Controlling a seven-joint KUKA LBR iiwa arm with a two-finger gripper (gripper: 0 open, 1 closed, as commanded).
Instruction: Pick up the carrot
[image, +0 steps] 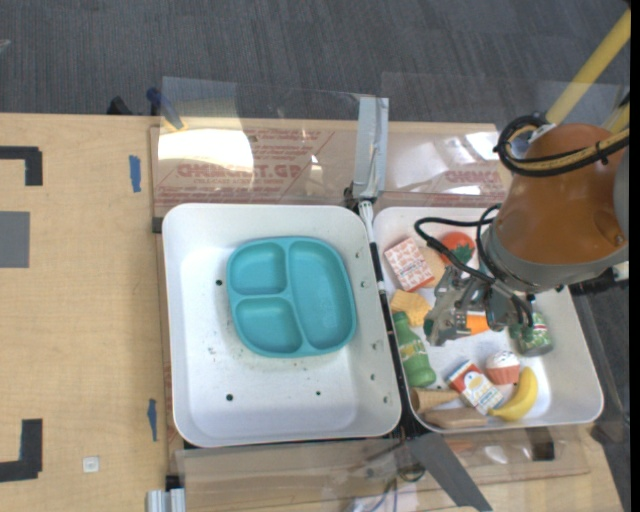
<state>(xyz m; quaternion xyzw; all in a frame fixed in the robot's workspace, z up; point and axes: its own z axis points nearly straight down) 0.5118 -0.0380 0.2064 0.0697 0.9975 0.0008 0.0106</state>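
Two white bins (190, 300), one teal plate (292, 296)

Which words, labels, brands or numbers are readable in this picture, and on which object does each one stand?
None can be read with certainty.
Clear sheet behind the left bin: red printed lettering, blurred and unreadable.
Clear sheet behind the right bin: red lettering, also too blurred.
Red-and-white packet in the right bin: pattern or print too small to read.
Small carton near the banana: label too small to read.

One fixed camera looks down at a slant on both bins (200, 240), fairly near.
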